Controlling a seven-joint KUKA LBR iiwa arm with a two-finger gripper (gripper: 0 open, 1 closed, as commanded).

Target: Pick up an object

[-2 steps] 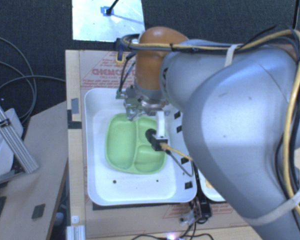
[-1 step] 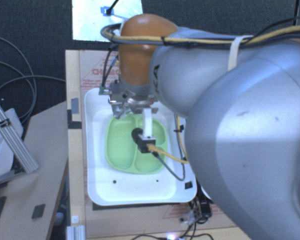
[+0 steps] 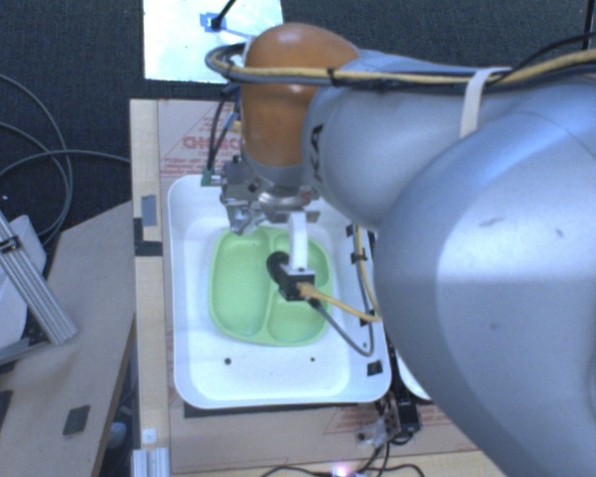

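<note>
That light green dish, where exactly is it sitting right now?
In the camera view, the light green dish lies inside the left white bin, nearer its far end, directly beneath the gripper.

My one camera sits above the table [image 3: 151, 296], looking down slantwise, with the arm [image 3: 477, 227] looming close at right.

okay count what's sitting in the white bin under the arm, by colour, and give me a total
Green: 1, a divided tray lying in the white bin below the gripper.
Other colours: 0 visible; the arm hides part of the bin.
Total: 1
</note>
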